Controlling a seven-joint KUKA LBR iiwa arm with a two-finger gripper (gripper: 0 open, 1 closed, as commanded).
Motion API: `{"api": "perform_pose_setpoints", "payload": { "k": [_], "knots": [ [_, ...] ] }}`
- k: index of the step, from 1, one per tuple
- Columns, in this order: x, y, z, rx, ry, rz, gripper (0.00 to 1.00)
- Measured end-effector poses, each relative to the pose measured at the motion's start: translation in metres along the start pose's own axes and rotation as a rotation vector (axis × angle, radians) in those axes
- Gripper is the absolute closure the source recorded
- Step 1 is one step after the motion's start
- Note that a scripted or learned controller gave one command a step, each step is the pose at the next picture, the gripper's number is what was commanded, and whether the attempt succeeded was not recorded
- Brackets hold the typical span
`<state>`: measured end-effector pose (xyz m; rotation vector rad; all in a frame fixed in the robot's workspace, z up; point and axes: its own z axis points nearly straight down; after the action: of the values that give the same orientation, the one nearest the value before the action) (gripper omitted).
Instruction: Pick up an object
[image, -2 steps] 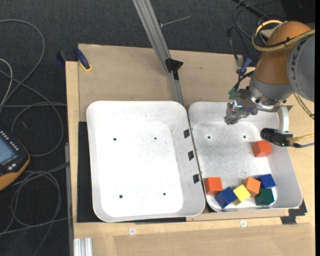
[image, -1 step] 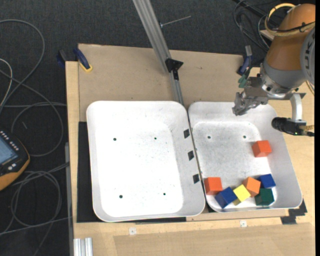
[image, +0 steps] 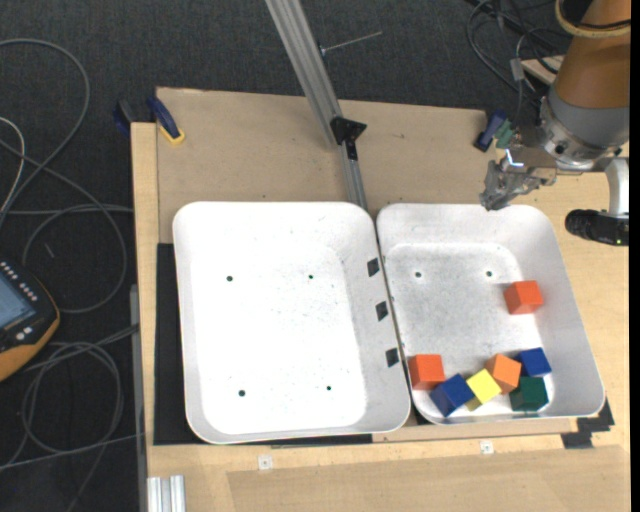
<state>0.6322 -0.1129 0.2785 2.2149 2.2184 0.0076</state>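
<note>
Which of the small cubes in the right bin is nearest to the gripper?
The orange cube lying alone, apart from the cluster of cubes along the right white bin's near edge, is nearest the gripper.

My white right bin (image: 560, 260) holds three orange blocks (image: 523, 297), two blue (image: 452, 393), one yellow (image: 483, 386), one green (image: 529, 396).

The bench (image: 250, 150) was a light wooden board set on a dark floor. Two shallow white bins lay side by side on it, touching along their inner edges: the left bin (image: 200, 300) and the right bin (image: 565, 290). A black mat (image: 165, 340) showed beneath the left bin's outer edge. A blue clamp (image: 165, 120) gripped the far left corner, and a second blue clamp (image: 492, 128) sat at the far edge. A slanted metal rail (image: 315, 85) met the bench between the bins.
</note>
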Motion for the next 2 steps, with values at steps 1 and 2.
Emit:
{"api": "perform_pose_setpoints", "payload": {
  "k": [1,2],
  "knots": [
    [0.048,-0.027,0.016,0.011,0.004,-0.003,1.0],
    [0.092,-0.052,0.01,0.01,0.005,-0.004,1.0]
  ]
}}
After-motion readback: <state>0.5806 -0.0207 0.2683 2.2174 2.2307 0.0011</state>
